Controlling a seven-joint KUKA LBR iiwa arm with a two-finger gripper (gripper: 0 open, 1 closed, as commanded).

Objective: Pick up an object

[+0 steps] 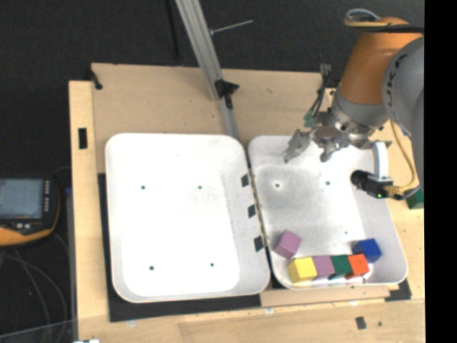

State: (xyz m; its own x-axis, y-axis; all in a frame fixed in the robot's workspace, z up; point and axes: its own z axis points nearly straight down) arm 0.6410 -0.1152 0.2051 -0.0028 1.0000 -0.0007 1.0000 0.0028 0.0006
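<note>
Now spread open and holding nothing: gripper [310, 151], fingers [294, 149] splayed apart above the far end of the right bin [314, 191]. Well apart from it, at that bin's near end: a purple block [288, 244] tilted and alone, then a row along the near wall of yellow block [302, 269], lilac block [323, 266], green block [340, 265] and orange block [357, 264], with a blue block [368, 249] just behind the orange. Beside it on the left, the left bin [178, 213]. Beyond both, a slanted metal rail [203, 45].
</note>
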